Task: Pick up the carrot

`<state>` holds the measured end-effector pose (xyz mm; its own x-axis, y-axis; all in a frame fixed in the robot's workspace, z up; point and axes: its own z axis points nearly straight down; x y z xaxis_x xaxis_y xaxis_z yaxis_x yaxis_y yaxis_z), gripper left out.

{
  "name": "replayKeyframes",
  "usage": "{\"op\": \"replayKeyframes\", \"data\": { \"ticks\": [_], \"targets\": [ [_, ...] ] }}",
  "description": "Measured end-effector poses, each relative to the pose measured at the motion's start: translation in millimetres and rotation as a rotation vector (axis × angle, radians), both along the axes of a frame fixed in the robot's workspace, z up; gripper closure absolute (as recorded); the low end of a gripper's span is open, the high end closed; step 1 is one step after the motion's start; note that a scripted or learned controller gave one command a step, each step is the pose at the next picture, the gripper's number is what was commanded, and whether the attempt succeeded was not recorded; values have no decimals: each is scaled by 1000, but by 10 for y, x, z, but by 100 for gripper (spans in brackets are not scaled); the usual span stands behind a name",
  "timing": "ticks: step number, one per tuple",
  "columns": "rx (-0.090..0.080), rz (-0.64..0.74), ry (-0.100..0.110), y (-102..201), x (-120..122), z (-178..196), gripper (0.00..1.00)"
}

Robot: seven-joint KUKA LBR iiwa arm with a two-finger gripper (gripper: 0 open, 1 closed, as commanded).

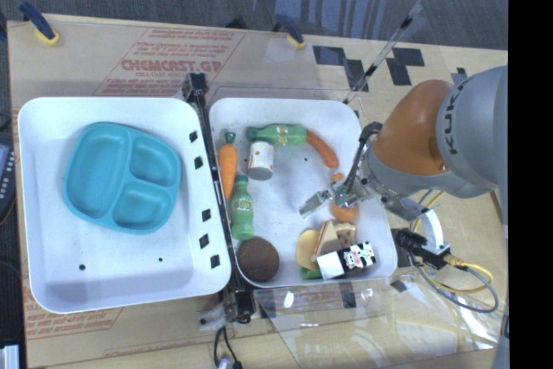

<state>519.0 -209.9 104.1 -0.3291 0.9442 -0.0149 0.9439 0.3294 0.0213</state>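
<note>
Carrot [226, 168]: smooth orange taper, lying lengthwise along the left wall of the right bin [285, 106], just above a green plastic bottle [241, 208]. Gripper [333, 196] is low over the bin's right half, metal fingers splayed open, nothing between them; a small orange item sits just beside the tips. Well apart from the carrot. Also in the bin: white cylindrical can [260, 160], second green bottle [278, 135], rough brown coconut [257, 259], curved orange sausage shape [323, 149]. Left bin [52, 283] holds a glossy teal divided plate [122, 176].
</note>
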Motion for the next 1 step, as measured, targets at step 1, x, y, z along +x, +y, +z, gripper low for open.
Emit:
{"op": "replayKeyframes", "data": {
  "ticks": [1],
  "targets": [
    [-1, 10, 1, 8, 13, 101, 100]
  ]
}}
